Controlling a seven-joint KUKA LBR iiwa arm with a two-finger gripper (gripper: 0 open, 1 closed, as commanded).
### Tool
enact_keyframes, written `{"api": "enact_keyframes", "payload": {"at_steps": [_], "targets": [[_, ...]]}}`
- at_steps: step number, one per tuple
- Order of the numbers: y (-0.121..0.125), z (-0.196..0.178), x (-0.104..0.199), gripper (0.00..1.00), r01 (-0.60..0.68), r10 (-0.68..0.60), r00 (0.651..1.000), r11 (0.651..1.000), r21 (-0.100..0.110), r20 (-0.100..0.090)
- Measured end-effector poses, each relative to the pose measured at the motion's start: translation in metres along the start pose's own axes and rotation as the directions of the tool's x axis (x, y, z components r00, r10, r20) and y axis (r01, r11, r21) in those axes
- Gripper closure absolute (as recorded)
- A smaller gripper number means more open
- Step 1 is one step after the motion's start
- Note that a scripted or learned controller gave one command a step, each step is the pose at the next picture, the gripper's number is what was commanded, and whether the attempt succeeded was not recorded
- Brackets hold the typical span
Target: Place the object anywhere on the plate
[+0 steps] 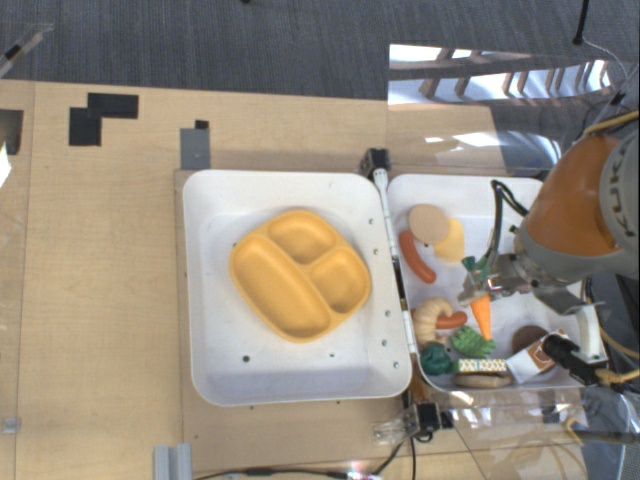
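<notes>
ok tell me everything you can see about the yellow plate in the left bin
The yellow plate looks like matte plastic, a rounded, roughly triangular dish split by raised ridges into three compartments: one long one toward the lower left and two smaller ones toward the upper right. It lies flat, turned at an angle, near the middle of the left bin, resting on the bin floor. Nothing sits in any compartment and nothing else touches it.

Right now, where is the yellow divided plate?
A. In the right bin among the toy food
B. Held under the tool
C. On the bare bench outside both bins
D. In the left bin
D: the yellow plate lies in the left bin, while the toy food, such as the carrot and the sausage, lies in the right bin.
</notes>
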State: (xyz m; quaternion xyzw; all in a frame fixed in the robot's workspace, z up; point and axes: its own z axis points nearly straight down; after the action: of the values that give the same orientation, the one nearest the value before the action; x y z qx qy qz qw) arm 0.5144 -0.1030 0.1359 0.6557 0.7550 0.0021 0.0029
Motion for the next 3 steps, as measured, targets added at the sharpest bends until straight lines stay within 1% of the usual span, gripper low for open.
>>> {"api": "enact_keyframes", "payload": {"at_steps": [1,2,3], "targets": [[0.037,-0.05,0.036,1.0,0.476,-0.476,0.88,0.88,-0.002,0.001],[0.078,-0.092,0.099,1.0,0.469,-0.469,0.883,0.883,-0.005,-0.001],[0.127,-0.061,0.147,1.0,0.492,-0.492,0.87,0.87,0.0,-0.005]]}}
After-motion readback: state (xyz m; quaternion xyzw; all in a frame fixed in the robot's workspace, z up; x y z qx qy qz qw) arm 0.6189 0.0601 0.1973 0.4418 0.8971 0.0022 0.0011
